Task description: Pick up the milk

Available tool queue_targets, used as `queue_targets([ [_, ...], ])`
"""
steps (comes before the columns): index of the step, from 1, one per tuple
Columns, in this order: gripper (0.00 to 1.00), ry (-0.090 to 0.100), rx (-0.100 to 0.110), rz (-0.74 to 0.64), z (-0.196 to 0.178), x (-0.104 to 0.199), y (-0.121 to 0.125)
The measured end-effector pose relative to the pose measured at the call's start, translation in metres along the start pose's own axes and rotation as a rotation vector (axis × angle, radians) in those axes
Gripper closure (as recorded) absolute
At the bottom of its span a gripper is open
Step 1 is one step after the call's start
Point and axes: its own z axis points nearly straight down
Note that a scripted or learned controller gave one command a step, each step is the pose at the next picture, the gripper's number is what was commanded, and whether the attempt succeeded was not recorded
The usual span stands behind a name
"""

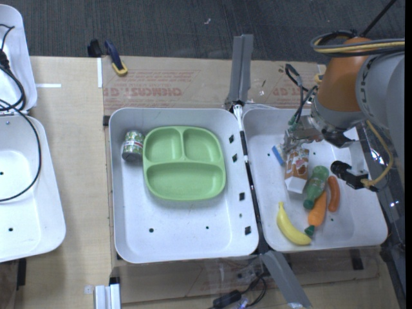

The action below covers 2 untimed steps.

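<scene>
Lying nearest the camera in the right bin (360, 234), a yellow banana (291, 224) curves along the front floor, with an orange carrot (316, 212) just beside it and a red sausage-shaped piece (333, 194) a little to the right. A green bottle (315, 185) slants across the carrot's upper end, touching the milk carton (297, 169), a small white-and-brown box that rests on the bin floor near the bin's middle, tilted toward the divider. Directly above the carton's far end hangs the gripper (297, 136), lowered from the grey arm (380, 89) and its orange band (341, 76); whether it is spread or closed cannot be told from this angle, and nothing shows the carton clamped in it. In the left bin (129, 237), a green divided plate (185, 163) sits centre, a small can (132, 145) touching its left rim. Beyond both bins lies brown cardboard (161, 82).
</scene>
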Motion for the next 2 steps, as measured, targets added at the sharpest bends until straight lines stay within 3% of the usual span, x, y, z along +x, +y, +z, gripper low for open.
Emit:
queue_targets([
  [1, 1.0, 0.012, 0.016, -0.357, -0.0112, -0.0161, -0.0169],
  [2, 0.0, 0.012, 0.016, -0.357, -0.0112, -0.0162, -0.0169],
])
